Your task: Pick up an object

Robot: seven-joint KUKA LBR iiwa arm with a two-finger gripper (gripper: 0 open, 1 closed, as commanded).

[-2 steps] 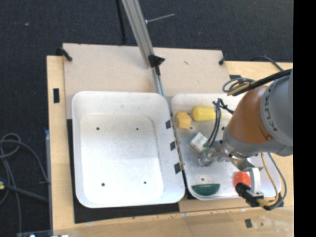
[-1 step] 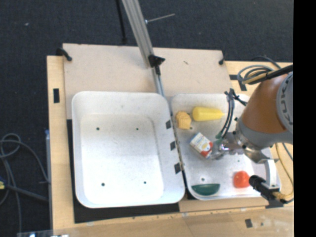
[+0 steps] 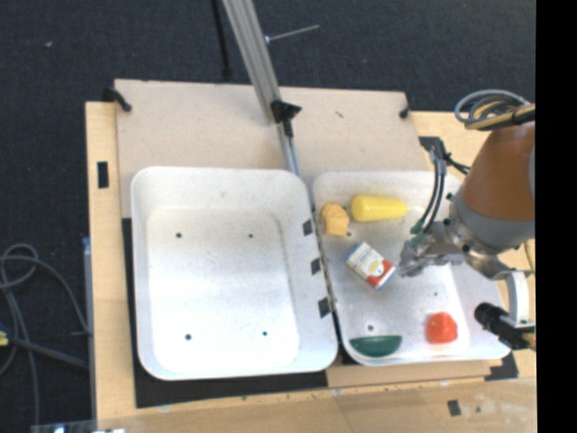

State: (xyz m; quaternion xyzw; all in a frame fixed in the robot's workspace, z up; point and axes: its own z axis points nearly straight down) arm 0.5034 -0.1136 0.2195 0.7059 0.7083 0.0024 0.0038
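White-and-red small cardboard carton [image 3: 370, 265] lay mid right bin [image 3: 397, 188], beside the hand [image 3: 413, 262]; whether the hand gripped anything I could not tell. Probably light, crushable; grasp its flat sides.

Around the small white-and-red carton [image 3: 370, 264] in the right white bin [image 3: 406, 190], a yellow plastic piece [image 3: 378, 208] and tan block [image 3: 334, 219] crowd above, the gripper [image 3: 413, 262] stands just right, and bare floor lies below toward the green dish [image 3: 376, 344] and red ball [image 3: 441, 328].
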